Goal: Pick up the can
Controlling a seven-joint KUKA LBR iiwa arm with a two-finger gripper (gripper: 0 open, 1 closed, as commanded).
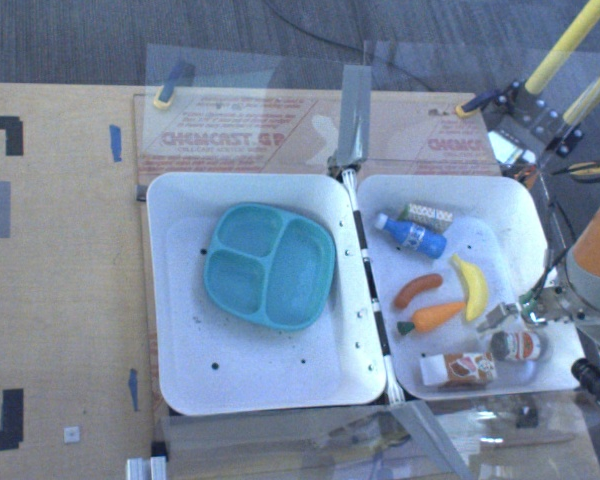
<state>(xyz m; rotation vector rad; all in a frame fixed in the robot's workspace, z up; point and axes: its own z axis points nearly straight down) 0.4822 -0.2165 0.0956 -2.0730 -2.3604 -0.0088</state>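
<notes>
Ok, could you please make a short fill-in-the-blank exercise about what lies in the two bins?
1. The teal divided plate lies in the ____ bin.
2. The banana in the right bin is ____ in colour.
3. The blue bottle lies in the ____ bin.
4. The can lies near the right bin's ____ right corner.

Missing words: left; yellow; right; lower

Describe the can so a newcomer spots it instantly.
Start at the right-hand white bin, then go to its near right corner, by the gripper. The small red-and-white can sits there, beside the red-and-white tube. It is short and round, whereas the tube is long and lying flat.
</notes>
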